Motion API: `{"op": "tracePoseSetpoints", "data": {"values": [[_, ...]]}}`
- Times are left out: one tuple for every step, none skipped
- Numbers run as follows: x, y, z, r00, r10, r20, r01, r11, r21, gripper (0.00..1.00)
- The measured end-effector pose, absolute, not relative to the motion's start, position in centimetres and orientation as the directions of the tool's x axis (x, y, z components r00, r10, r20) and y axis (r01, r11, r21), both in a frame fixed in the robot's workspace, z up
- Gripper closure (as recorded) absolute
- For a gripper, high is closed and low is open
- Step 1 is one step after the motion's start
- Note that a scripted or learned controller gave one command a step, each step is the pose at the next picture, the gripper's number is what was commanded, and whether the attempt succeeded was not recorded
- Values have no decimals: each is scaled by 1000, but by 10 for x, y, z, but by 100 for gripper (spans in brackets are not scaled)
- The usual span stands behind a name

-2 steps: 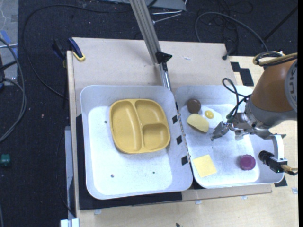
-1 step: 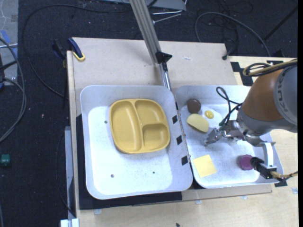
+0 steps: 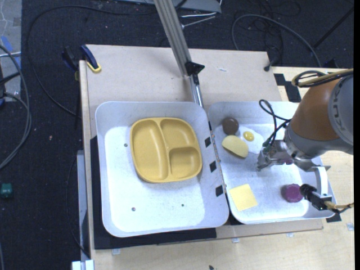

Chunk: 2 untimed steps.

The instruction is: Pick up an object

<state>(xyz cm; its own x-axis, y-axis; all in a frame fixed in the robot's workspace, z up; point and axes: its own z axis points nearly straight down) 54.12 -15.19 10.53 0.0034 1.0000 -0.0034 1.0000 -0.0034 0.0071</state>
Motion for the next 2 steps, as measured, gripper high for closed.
{"op": "tracePoseSetpoints", "data": {"values": [[533, -149, 162, -2, 1000, -1, 1000, 2, 4, 100], [527, -147, 223, -3, 1000, -2, 1000, 3, 6, 100]]}}
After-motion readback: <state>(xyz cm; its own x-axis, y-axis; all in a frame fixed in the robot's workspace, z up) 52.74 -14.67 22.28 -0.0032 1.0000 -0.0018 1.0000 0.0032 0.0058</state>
